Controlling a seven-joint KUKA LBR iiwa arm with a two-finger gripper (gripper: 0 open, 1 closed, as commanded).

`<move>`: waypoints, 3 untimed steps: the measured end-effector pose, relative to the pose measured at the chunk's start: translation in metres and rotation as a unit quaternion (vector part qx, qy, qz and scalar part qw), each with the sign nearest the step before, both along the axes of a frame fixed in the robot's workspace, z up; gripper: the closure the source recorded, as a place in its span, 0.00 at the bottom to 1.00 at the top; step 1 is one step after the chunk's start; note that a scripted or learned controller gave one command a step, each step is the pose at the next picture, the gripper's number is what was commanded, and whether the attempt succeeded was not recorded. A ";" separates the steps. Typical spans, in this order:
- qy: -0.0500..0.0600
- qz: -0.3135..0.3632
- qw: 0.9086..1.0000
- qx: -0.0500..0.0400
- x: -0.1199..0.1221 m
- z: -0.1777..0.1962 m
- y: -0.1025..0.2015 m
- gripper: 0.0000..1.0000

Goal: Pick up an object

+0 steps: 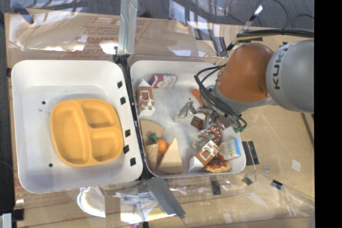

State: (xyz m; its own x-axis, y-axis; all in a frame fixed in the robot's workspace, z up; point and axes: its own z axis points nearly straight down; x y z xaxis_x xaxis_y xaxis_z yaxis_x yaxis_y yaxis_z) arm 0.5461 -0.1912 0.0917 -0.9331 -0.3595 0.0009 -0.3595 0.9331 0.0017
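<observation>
I see no single target among the clutter in the right-hand shallow white bin (140,69), so I take that bin as my landmark. Along its near edge lie a tan wedge-shaped block (172,157) and a small orange ball (162,146) touching it; by its left wall stands a small white-and-brown carton (145,99), and at its far wall a maroon-and-white packet (163,80). In its near right corner sit a blue-and-white packet (231,148) and a red-and-brown printed pack (207,154), partly overlapping and hard to tell apart. The metal two-finger gripper (206,124) hangs over the middle of this bin, below the grey arm's orange band (243,75); cables and glare hide its fingers, so I cannot tell its state. Left of this bin, the second white bin (26,77) holds a yellow plastic divided tray (85,132).
</observation>
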 end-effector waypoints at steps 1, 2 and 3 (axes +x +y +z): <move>-0.002 -0.004 1.000 -0.001 0.068 0.002 -0.019 0.00; -0.001 -0.112 0.994 0.000 0.053 0.001 -0.002 0.00; -0.003 -0.129 0.992 -0.001 0.057 0.002 -0.008 0.00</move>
State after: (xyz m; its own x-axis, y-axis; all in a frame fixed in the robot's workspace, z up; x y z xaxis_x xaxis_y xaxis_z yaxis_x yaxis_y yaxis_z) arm 0.6033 -0.1993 0.0937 -0.9940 -0.1096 -0.0044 -0.1096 0.9940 -0.0013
